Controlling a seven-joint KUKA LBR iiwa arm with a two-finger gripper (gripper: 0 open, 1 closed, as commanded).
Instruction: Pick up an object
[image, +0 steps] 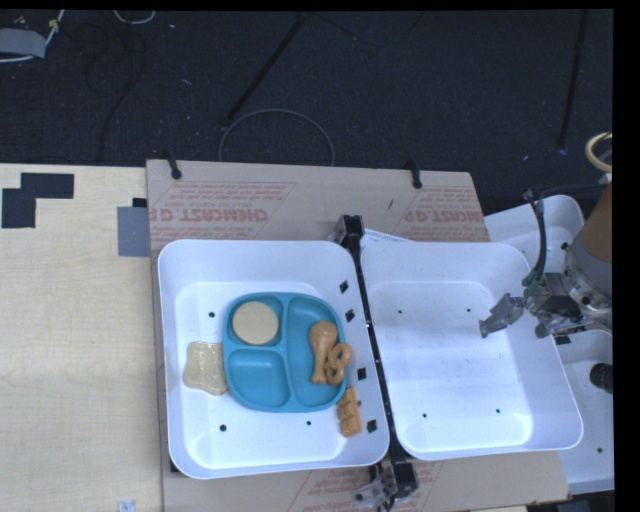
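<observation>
Seemingly four food pieces, one blue tray (262, 385), two bins (190, 290).

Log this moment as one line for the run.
gripper: over right bin, holding nothing | blue tray: left bin | pick: not yet done

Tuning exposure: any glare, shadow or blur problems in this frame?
Camera view: the white bins run bright but hold their rims; the blue tray and its food read crisp; the gripper over the right bin looks soft and dim; the floor behind is near black.
</observation>
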